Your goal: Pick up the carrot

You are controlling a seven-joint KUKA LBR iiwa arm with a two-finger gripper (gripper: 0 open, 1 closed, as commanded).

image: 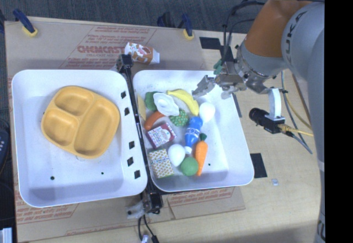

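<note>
The end effector [212, 86] sits over the top right corner of the right bin [242, 151], fingers spread fairly wide with nothing between them. The carrot [201, 155] is well down from there, near the bin's lower right, standing roughly on end — touching the green ball [189, 166] and just beside the white egg [176, 154] and blue bottle [192, 130]. That crowding is the risk: a slightly off descent probably nudges the ball or pinches the bottle instead. The arm [287, 27] reaches in from the right, orange band up high, wrist angled down-left over the table [287, 203].
</note>
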